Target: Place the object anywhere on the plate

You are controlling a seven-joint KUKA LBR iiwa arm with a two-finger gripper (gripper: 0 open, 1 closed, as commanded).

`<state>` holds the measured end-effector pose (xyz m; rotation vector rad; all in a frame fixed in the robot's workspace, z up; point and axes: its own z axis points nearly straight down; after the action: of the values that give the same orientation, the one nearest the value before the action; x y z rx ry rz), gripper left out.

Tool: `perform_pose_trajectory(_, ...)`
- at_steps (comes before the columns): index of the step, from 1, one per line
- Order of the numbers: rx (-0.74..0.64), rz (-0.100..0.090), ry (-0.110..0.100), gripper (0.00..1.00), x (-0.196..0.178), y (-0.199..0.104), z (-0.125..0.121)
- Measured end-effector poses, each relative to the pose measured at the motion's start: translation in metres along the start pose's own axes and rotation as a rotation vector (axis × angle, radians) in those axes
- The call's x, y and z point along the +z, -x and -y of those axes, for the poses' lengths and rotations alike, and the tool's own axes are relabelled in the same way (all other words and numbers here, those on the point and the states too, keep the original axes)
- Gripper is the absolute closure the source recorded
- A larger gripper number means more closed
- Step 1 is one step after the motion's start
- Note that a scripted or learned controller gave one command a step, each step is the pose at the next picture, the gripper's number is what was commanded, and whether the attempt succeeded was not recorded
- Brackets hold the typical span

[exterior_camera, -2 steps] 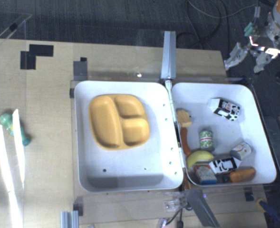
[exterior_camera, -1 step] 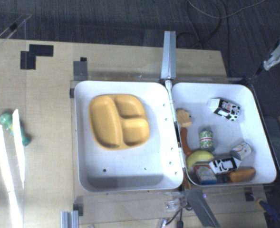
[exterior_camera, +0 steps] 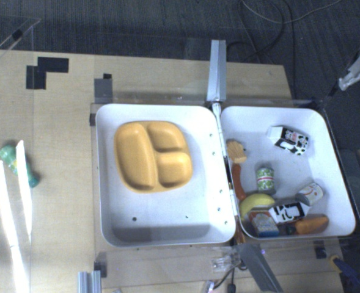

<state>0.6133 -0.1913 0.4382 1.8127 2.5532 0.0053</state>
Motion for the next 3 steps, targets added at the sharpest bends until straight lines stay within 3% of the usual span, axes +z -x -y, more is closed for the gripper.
perform_pose_trajectory(2,0.0,0.0,0.0,0.0,0.0,0.0,0.0)
perform_pose_trajectory(3,0.015,-0.002,-0.001,0.0,0.001,-0.01,-0.063)
